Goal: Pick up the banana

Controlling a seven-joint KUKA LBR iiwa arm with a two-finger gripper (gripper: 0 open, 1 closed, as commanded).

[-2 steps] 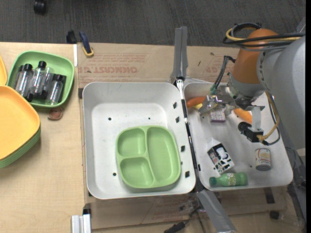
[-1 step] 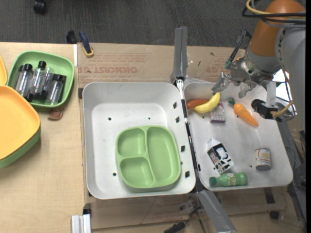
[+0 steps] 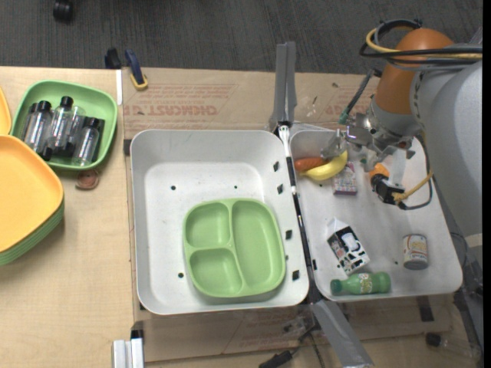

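sitting on a cardboard-topped bench [image 3: 230, 102], the tool [image 3: 343, 146] touches the banana [image 3: 326, 168]; grip unclear.

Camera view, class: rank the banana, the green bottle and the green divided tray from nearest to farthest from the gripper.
1. banana: in the right bin's upper left corner, right beside the gripper.
2. green bottle: lying at the right bin's front edge.
3. green divided tray: in the left bin, farthest.
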